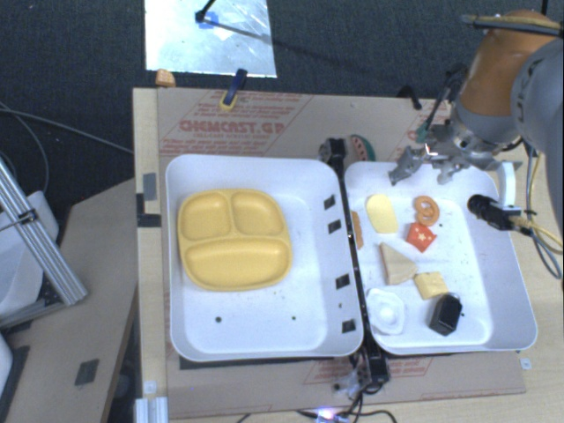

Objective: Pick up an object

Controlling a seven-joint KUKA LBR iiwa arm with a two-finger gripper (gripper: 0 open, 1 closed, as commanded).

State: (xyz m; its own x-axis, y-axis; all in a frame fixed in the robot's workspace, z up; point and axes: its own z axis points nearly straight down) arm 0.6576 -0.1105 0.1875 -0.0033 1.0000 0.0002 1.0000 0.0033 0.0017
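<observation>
The right bin (507, 276) holds several small items. They are a pale yellow oval piece (382, 212), a pretzel (426, 208), a red block (420, 237), a tan wedge (396, 263), a square cracker (430, 284), a white egg-like piece (386, 311) and a black block (446, 314). My gripper (426, 167) hangs over the far rim of this bin, just behind the pretzel. Its two fingers are spread apart, so it is open, and nothing is between them.
In the left bin (176, 324) lies a yellow divided plate (234, 238). A thin brown strip (356, 229) lies along the right bin's left wall. Behind the bins are cardboard (264, 122), a blue-and-yellow clip (233, 89) and a shiny sheet (210, 25).
</observation>
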